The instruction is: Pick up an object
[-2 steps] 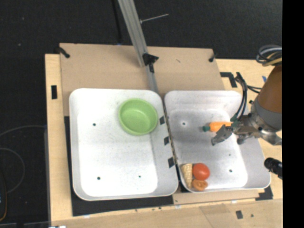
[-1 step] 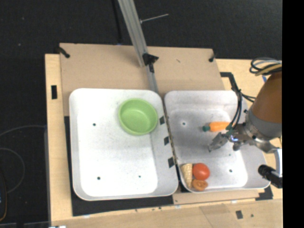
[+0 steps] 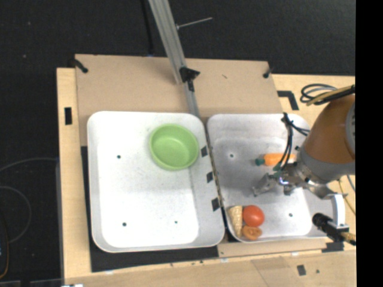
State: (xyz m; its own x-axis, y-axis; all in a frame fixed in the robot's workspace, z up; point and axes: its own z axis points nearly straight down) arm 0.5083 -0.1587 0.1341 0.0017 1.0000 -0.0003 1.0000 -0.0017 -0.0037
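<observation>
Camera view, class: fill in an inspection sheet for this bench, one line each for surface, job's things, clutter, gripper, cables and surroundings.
Surface: two white bins side by side, left bin and right bin, on a tan board.
Job's things: green bowl in the left bin's upper right; in the right bin an orange piece by the gripper, and a tomato, a pale piece and an orange slice grouped at its lower left corner.
Clutter: nothing seen.
Gripper: gripper low over the right bin's middle; nothing seen between its fingers.
Cables: black cable along the arm; loops at the upper right.
Surroundings: slanted metal pole; dark floor.
</observation>
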